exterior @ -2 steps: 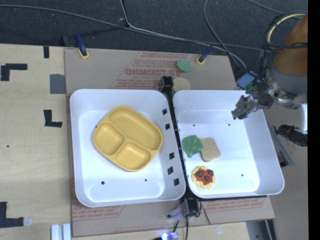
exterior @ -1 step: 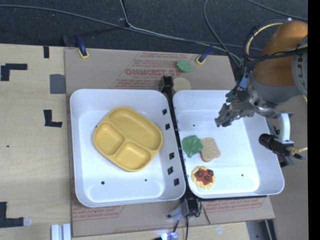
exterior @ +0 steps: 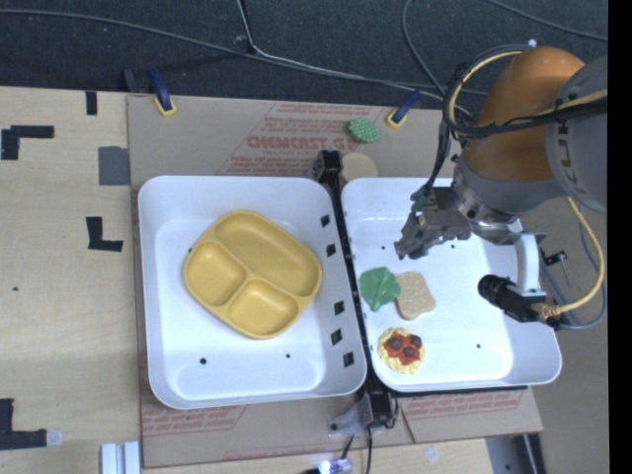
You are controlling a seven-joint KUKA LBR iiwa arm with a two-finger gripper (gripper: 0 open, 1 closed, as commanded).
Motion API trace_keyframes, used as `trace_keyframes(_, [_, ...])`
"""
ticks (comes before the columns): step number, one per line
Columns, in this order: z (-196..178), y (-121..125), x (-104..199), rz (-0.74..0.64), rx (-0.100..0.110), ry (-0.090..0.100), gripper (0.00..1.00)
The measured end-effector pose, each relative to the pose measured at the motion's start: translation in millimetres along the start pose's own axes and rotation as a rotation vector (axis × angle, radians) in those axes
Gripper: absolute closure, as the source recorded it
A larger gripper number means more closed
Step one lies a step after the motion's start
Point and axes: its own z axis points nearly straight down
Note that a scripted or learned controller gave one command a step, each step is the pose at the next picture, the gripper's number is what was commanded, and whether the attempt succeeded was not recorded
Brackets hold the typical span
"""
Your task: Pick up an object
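1. While the gripper [exterior: 413,245] hangs over the right bin [exterior: 494,363], nothing sits between its fingers; can't tell how wide they are.
2. Green leaf toy [exterior: 378,286] lies just below it, touching a tan bread slice [exterior: 415,295].
3. Small pizza toy [exterior: 401,350] lies nearer the front edge.
4. Left bin [exterior: 168,363] holds a yellow divided plate [exterior: 253,273].
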Motion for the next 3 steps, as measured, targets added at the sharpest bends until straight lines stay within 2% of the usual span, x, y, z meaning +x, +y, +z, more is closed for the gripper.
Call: trace_keyframes(3, [27,-47,152,0.0,0.001,-0.001,1.0])
